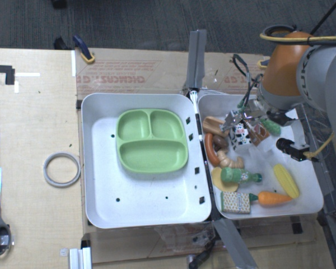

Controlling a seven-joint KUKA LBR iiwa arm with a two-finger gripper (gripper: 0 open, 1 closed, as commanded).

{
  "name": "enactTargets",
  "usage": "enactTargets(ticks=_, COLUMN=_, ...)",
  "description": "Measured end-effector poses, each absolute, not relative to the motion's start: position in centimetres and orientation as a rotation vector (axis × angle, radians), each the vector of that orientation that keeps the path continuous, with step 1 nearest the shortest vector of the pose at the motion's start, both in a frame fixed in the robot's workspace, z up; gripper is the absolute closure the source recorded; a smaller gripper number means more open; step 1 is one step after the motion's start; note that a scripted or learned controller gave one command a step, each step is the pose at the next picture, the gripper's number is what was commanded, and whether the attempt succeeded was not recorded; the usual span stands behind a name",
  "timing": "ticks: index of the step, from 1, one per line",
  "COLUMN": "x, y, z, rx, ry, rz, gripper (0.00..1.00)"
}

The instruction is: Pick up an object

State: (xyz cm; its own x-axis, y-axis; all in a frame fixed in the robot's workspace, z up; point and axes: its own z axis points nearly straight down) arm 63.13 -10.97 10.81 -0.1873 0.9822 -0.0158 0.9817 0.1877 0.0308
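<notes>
Over the right bin (311,203), my gripper (237,129) down among crowded toys, can't tell its grip, hotdog (213,144) beside it, corn (286,180), carrot (274,198), green plate (152,139) left bin (95,167), tape ring (62,168) on bench.

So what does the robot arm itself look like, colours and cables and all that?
The arm is smooth, rounded grey with a glossy orange band above the wrist. A yellow-and-black cable loops over the orange part, and thin dark wires run down toward the gripper, a small metallic assembly with black and white parts. A black knob-like piece juts out beside it.
</notes>
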Motion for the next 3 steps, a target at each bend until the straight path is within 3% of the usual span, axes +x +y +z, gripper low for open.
enactTargets(ticks=1, x=63.2, y=-11.3, z=11.9, rx=1.986, ry=2.388, rz=0.02, gripper=1.0)
enactTargets(ticks=2, x=63.6, y=-5.5, z=22.2, rx=2.042, ry=2.387, rz=-0.002, gripper=1.0)
enactTargets(ticks=3, x=55.0, y=-4.5, z=31.8, rx=1.869, ry=2.525, rz=-0.003, gripper=1.0)
